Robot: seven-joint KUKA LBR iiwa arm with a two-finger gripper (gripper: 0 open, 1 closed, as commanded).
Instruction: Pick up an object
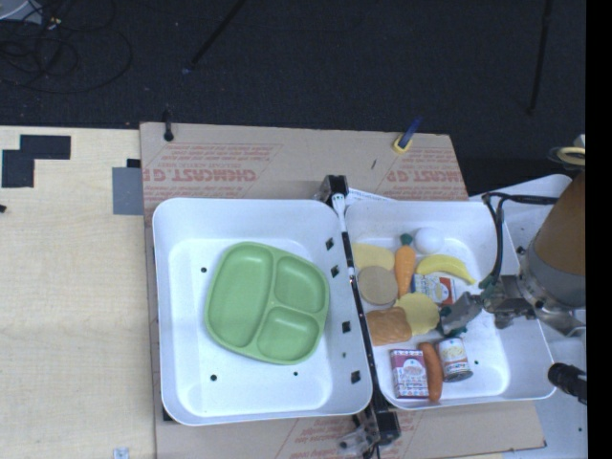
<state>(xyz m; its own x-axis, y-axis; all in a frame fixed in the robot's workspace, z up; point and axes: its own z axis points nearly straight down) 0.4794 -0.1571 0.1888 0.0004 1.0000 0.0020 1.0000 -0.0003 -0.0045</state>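
The right white bin [483, 371] holds several toy foods: a carrot [405, 265], a banana [447, 267], a white egg [430, 239], a tan round patty [377, 285], a yellow piece [418, 313], a brown bread piece [389, 326], a red box [410, 373], a sausage [432, 370] and a small can [453, 360]. My gripper [457, 316] reaches in from the right, low over the bin, just above the can and right of the yellow piece. Its dark fingers show nothing held between them.
The left white bin [182, 256] holds a green divided plate [267, 302]. A black clamp [336, 187] sits where the bins meet at the back. Cardboard lies under both bins. The arm's orange band [570, 223] is at the right edge.
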